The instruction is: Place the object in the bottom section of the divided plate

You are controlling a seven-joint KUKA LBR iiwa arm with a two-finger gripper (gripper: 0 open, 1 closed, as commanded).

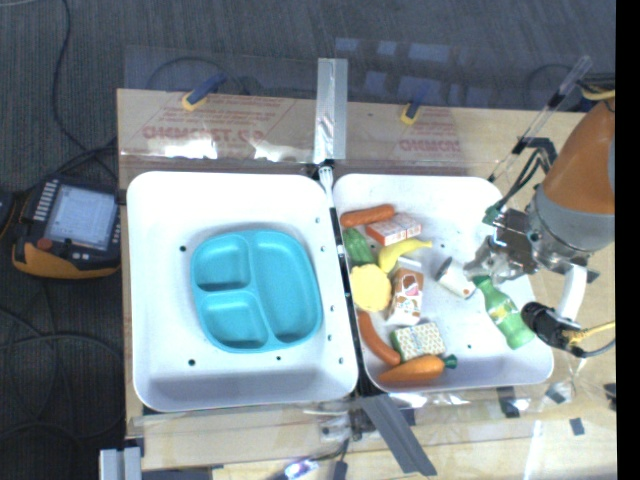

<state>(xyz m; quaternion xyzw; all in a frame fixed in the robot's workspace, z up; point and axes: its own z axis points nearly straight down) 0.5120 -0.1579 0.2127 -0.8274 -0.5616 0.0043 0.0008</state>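
The blue divided plate [258, 288] lies in the left bin [160, 368], with all three of its sections bare. My gripper [488, 258] hangs low over the right side of the right bin [470, 193], far from the plate. A green bottle [505, 314] lies just below it, and a small white cylinder [453, 283] just to its left. I see nothing held in the gripper.
Toy food crowds the right bin's left half: a sausage [368, 215], a red box [392, 231], a banana [406, 252], a yellow lemon [368, 288], a small carton [405, 296], a checkered box [418, 340] and a carrot [410, 370]. A raised divider wall [342, 298] separates the bins.
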